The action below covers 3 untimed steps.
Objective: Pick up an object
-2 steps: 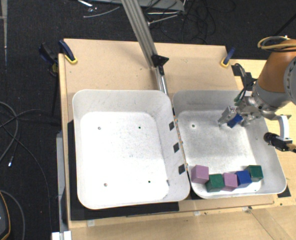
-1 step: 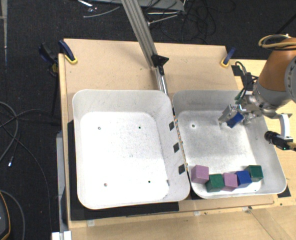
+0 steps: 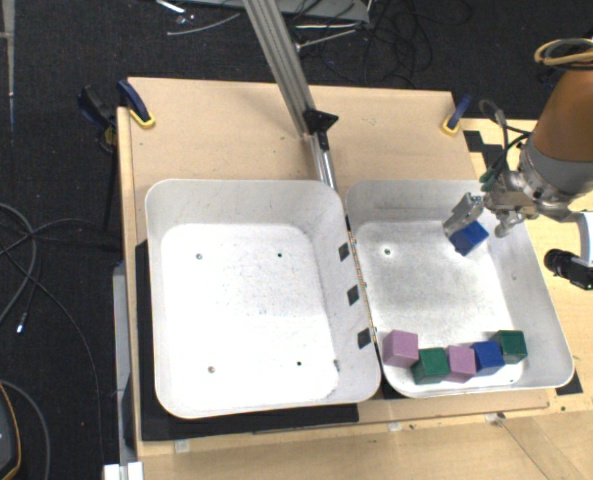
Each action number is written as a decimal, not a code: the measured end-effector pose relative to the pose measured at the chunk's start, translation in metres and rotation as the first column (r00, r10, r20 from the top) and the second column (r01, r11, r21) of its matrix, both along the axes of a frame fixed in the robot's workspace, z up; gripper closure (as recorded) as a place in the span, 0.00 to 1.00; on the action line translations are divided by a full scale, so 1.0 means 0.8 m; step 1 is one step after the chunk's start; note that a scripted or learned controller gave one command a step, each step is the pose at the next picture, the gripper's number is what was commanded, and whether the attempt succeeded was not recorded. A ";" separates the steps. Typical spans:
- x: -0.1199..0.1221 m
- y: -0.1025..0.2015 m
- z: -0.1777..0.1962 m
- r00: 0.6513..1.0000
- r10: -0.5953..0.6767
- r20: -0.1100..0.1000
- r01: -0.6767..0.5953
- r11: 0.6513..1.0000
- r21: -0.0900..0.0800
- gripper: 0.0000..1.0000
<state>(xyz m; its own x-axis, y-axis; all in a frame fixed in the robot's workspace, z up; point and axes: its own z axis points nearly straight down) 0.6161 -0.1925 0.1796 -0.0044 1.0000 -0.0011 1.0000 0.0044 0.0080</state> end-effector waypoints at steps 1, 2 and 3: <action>0.078 -0.036 -0.108 1.000 -0.001 -0.019 0.001 1.000 0.012 0.00; 0.035 0.000 -0.105 1.000 -0.004 -0.010 0.004 1.000 0.001 0.00; 0.038 -0.002 -0.092 1.000 -0.005 -0.006 0.005 1.000 0.000 1.00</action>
